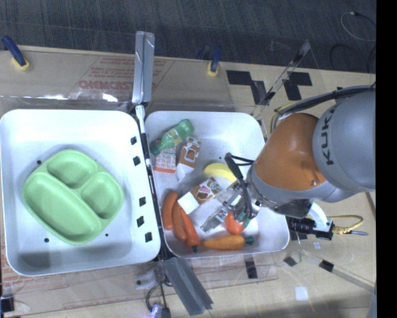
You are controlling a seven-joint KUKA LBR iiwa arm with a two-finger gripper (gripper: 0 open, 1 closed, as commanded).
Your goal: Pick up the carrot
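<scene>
A carrot [222, 242] with a green end lies along the front wall of the right bin [272, 238]. A shorter orange piece [234, 226] sits just above it, right under my gripper [228, 212]. The gripper is low in the bin's front right part, touching or nearly touching this orange piece. Whether it holds the piece is hidden by the wrist. Two more long orange vegetables [177, 218] lie side by side at the bin's front left.
The right bin also holds a green bottle [173, 136], a yellow banana-like item [219, 171] and several small packets [189, 152]. The left bin [12, 138] carries a green divided plate [72, 195]. A metal divider [143, 68] stands between the bins.
</scene>
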